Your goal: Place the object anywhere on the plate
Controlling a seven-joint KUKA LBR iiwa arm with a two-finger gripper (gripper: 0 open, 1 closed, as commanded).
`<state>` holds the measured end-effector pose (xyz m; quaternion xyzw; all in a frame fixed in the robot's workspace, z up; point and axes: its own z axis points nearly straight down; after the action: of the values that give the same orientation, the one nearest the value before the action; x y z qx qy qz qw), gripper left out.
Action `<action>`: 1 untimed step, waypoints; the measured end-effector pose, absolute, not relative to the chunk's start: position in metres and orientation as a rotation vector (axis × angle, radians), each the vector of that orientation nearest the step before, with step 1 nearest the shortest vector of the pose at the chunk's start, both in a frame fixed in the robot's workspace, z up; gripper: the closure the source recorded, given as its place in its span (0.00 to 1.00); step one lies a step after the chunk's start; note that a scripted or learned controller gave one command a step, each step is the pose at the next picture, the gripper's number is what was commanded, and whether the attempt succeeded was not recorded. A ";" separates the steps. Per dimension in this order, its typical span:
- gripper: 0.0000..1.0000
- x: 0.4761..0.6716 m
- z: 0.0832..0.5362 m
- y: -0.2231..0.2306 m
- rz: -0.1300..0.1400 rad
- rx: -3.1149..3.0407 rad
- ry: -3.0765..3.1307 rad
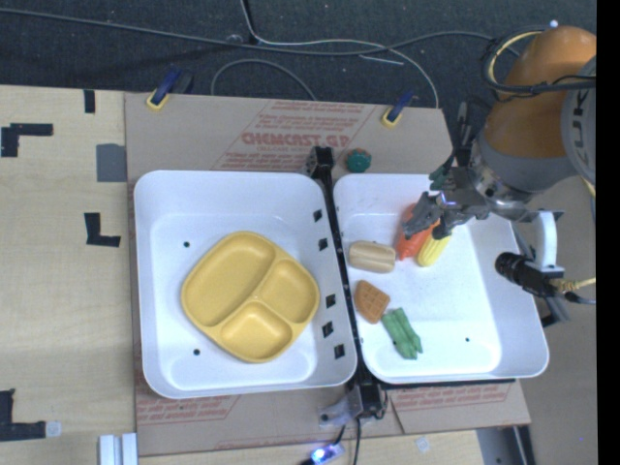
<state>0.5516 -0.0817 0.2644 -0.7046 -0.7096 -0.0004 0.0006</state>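
Jaws (pixel 433 223): low in right bin (pixel 513 347), over orange carrot (pixel 411 244) and yellow corn (pixel 433 251), spread or pinching, cannot tell | plate (pixel 250 295): yellow, divided, left bin (pixel 160 260) | nearby: bread roll (pixel 371 256), waffle (pixel 372 300), green vegetable (pixel 402 333)

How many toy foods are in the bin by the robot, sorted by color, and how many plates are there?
Tan: 1, bread roll
Orange-brown: 1, waffle-like piece
Green: 1, leafy piece
Orange: 1, carrot-like piece
Yellow: 1, corn-like piece
Yellow plate: 1
Total: 6
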 end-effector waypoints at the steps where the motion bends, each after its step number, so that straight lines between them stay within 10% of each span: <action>1: 1.00 0.568 0.260 -0.041 0.001 -2.215 -2.226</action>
<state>0.5676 -0.0408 0.2597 -0.7053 -0.7089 0.0002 0.0007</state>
